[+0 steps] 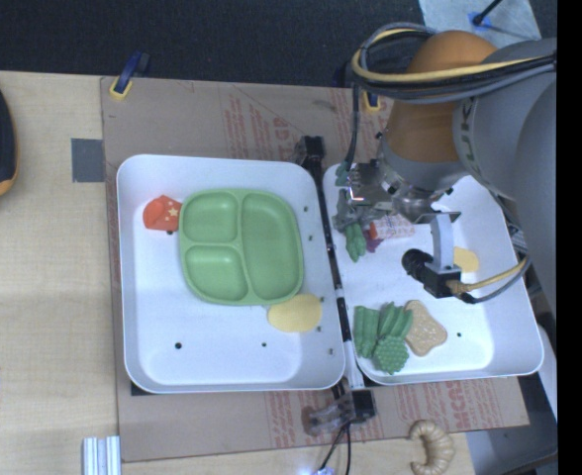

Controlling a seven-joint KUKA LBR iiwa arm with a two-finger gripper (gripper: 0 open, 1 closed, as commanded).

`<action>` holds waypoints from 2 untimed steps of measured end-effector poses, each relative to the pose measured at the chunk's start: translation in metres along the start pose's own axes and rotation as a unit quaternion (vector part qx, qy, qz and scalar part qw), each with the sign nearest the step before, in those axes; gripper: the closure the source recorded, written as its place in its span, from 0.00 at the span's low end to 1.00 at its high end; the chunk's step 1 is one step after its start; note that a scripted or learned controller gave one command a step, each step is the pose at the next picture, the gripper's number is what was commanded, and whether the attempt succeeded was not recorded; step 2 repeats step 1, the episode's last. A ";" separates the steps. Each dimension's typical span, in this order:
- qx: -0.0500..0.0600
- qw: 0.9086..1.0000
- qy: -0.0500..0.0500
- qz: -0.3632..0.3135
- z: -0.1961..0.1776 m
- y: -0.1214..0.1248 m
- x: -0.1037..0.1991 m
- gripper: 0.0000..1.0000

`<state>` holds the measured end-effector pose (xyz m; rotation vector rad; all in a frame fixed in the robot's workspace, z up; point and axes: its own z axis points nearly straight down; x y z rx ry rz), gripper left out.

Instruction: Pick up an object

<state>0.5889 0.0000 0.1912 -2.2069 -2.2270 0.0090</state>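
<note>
1. Nearest me, a tan curled object [433, 446] lies on the bench.
2. Cardboard print [261, 119] is unreadable.
3. Gripper [355, 209] over the right bin [489, 354], above a green object [354, 242]; I can't tell its opening.

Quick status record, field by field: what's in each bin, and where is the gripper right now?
left bin: green divided plate, red item at the plate's upper left, yellow piece at its lower right
right bin: green toy pieces, tan cracker-shaped piece, small yellow piece
gripper: low over the right bin's upper left, beside the divider
grasp: cannot tell
bench front: tan curled item outside the bins
</note>
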 end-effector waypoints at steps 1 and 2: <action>0.000 1.000 0.000 0.000 0.000 -0.030 0.044 1.00; 0.000 1.000 0.000 0.000 0.000 -0.030 0.044 1.00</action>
